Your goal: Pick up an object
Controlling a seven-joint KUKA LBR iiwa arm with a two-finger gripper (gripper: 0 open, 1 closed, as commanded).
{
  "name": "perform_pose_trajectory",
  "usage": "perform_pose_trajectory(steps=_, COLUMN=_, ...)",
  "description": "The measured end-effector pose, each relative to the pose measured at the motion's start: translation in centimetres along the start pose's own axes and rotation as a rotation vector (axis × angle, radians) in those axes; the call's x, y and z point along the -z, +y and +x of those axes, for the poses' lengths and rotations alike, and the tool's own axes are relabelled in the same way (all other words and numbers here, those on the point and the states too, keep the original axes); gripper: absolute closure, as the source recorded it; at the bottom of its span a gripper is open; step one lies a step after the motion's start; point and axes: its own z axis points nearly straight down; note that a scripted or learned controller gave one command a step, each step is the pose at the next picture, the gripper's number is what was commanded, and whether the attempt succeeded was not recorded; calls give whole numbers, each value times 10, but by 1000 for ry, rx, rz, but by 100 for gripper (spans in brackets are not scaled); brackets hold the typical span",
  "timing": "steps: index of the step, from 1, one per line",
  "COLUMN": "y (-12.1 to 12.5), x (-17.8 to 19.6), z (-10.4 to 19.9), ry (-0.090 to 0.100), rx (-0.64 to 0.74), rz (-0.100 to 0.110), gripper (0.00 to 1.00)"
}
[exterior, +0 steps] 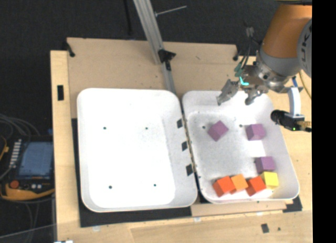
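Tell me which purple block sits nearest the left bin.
The tilted purple block, alone mid-bin in the right bin; the other two purple blocks lie further right.

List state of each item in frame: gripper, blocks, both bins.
Two-finger gripper: jaws spread, nothing between them, over the right bin's far edge.
Three purple cube blocks: loose, apart, resting in right bin.
Three orange cube blocks: clustered at near wall.
Yellow cube block: beside rightmost orange block.
Right shallow white bin: holds all seven blocks.
Left shallow white bin: no blocks inside.
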Motion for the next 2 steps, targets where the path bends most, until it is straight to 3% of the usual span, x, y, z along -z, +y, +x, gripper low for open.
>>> perform_pose_trajectory(steps=1, y=1, x=2, z=0, ry=-1, rx=1, rz=-4, gripper=0)
perform_pose_trajectory(steps=2, y=-8, x=-54, z=4, ry=-2, rx=-3, rz=1, gripper=0)
